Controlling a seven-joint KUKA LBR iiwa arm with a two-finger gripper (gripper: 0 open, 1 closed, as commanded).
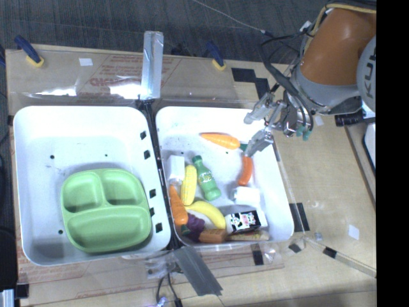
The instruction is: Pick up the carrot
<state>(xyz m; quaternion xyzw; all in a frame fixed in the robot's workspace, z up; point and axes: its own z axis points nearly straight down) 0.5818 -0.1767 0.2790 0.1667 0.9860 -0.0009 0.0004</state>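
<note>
No writing is showing legibly. The gripper [262, 128] is hovering over the right bin [276, 171] with jaws apart, gripping nothing. The carrot [219, 140] is lying just left of its fingertips, at the bin's far side.

Light wooden bench [332, 203], two white bins side by side, left bin [38, 126], right bin [281, 197]

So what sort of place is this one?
Likely a robot-manipulation lab bench: two shallow white bins taped to board, toy food such as an orange plastic carrot, and a grey-and-orange arm whose gripper hangs over the right bin.
</note>
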